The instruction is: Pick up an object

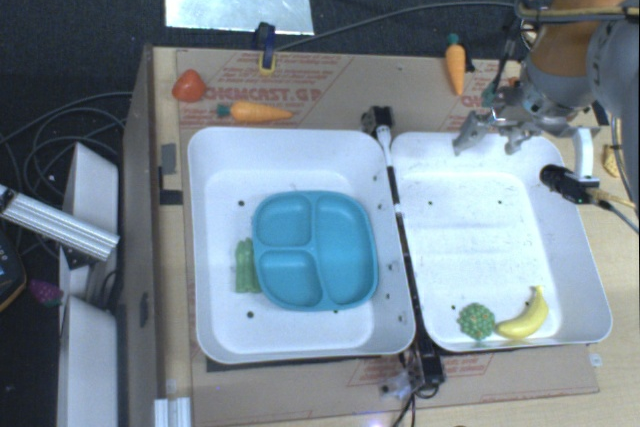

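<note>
My gripper (492, 133) hangs over the far edge of the right bin (480, 225), its two grey fingers spread apart with nothing between them. A yellow banana (526, 316) lies in the near right corner of that bin, and a green bumpy ball (477, 321) sits just left of it. In the left bin (215, 215) a blue divided plate (314, 249) lies flat, with a green object (245, 267) tucked against its left edge.
Behind the bins, on the cardboard, lie a carrot (258, 112), a red tomato-like toy (188, 86) and a second carrot (456, 67). A black clamp (380, 121) sits at the far end of the divider. Cables run along the left and back.
</note>
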Controlling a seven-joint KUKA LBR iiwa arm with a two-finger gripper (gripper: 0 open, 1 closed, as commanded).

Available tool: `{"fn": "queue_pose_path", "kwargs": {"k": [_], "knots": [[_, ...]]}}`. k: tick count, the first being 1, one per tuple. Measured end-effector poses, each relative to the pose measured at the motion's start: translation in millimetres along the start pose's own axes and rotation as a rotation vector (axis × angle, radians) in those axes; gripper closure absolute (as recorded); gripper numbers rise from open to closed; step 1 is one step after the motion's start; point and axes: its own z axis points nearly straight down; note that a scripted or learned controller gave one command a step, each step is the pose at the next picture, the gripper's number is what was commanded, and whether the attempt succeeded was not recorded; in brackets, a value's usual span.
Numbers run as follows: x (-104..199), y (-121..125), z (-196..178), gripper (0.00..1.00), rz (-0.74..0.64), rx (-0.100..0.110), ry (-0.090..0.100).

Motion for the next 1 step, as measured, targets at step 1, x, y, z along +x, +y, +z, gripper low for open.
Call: {"fn": "queue_pose_path", "kwargs": {"k": [1], "knots": [[0.0,1.6,-12.4,1.0,-0.003,-0.006,-0.001]]}}
